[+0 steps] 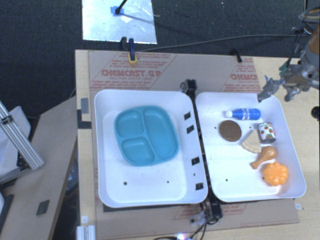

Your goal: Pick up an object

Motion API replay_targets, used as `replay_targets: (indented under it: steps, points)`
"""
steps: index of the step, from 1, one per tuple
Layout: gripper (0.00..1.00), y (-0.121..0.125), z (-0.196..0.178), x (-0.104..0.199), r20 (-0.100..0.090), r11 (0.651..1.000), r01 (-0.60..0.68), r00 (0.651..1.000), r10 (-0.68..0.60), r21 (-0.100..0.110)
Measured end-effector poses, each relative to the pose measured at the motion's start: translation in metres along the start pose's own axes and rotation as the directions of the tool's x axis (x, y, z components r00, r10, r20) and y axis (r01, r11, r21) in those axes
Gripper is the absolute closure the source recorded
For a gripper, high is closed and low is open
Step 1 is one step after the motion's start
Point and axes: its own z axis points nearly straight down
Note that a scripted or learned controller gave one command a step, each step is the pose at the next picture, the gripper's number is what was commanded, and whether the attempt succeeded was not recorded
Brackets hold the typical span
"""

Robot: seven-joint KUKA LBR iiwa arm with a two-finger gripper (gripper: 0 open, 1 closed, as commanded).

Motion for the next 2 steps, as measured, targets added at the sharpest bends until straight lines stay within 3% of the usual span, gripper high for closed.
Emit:
replay_targets:
  steps: [1,2]
  points:
    - [0.0,0.002,-0.008,0.001,0.002,1.0,0.003,1.0,-0.003,-0.012]
    - [0.0,0.011,0.038,0.005,0.002,1.0,0.006,1.0,-0.006,-0.009]
